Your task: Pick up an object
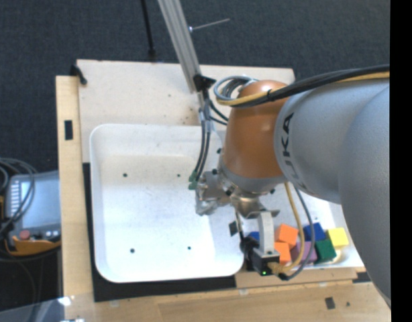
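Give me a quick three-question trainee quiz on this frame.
1. True or false: the coloured blocks lie in the left bin.
2. Which block sits farthest toward the view's right? A orange, B yellow, C blue.
3. Fill in: the claw hangs near the left bin's ___ wall.
Key: 1 false, they are in the right bin. 2 B, the yellow block. 3 right.
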You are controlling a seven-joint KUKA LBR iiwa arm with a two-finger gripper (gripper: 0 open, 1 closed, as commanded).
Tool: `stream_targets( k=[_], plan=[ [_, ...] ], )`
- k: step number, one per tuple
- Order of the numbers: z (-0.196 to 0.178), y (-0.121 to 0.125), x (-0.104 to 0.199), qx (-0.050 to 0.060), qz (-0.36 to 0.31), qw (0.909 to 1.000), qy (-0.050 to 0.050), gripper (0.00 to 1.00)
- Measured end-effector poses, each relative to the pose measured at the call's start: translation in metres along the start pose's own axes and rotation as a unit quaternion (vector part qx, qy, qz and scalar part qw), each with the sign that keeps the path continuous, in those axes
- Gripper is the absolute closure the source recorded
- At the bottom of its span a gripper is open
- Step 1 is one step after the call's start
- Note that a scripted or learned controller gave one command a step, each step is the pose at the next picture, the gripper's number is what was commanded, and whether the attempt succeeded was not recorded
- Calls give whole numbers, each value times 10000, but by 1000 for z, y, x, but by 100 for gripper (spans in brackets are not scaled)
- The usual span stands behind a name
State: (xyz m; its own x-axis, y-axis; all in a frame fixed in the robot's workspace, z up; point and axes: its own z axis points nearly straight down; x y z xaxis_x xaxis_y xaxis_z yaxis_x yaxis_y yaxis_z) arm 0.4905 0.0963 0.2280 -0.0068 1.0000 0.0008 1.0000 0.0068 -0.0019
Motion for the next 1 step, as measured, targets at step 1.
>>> stream_targets(
  k=[1],
  plan=[
    [0, 1, -2, -11, 31, 10000, 3, 0]
  ],
)
